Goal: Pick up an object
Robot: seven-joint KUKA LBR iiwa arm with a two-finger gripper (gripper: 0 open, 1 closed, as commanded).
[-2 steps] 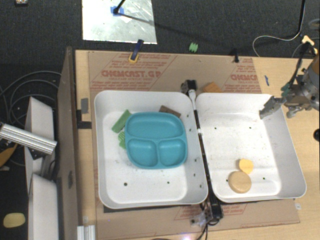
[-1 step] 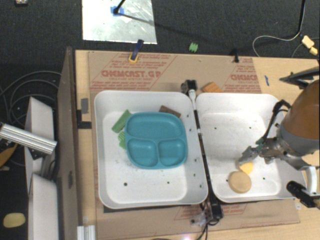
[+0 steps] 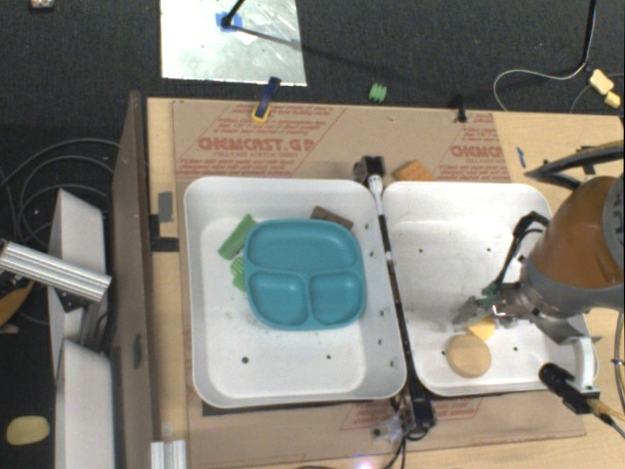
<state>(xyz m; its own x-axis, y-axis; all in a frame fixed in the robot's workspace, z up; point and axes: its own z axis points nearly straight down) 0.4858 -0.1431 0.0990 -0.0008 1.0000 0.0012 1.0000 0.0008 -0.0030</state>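
My gripper [image 3: 476, 313] is low in the right bin [image 3: 444, 225], near its front right part, on the grey arm with the orange band [image 3: 576, 252]. A small yellow piece [image 3: 481, 331] lies just in front of the gripper, touching or almost touching it. A round tan object [image 3: 469, 357] rests on the bin floor just in front of the yellow piece. I see nothing lifted off the floor.
The left bin [image 3: 293, 364] holds a blue divided plate [image 3: 303, 274], a green object [image 3: 235, 237] at the plate's left edge and a brown piece [image 3: 332, 217] behind it. An orange block [image 3: 414, 172] lies on the bench behind the bins.
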